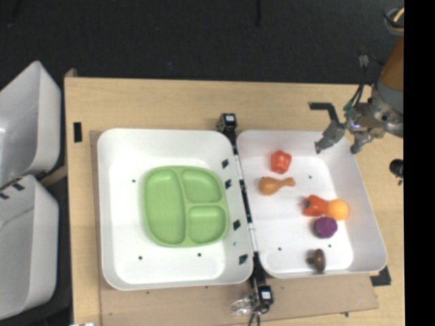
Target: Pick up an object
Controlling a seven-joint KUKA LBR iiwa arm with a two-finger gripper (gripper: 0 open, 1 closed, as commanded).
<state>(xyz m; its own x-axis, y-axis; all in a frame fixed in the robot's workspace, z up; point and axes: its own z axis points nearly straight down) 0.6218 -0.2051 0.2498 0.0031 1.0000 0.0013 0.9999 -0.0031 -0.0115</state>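
The claw (343, 136), fingers spread and pinching nothing, is hovering over the right bin's (353, 182) far corner, presumably readying a descent toward the toys.

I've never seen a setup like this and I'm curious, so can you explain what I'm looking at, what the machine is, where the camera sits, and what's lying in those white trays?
This is one picture from a camera fixed above a wooden bench, looking down at a slant. The machine is a robot arm that reaches in from the right. At its end is a two-finger tool for grabbing things; it hangs open over the far right corner of the right bin and holds nothing.

Two shallow white bins sit side by side. The left bin holds a green plate with three sections. The right bin holds small toy foods: a red pepper, a drumstick, a red piece touching an orange, a purple piece and a brown piece.

Its job is to pick one up.
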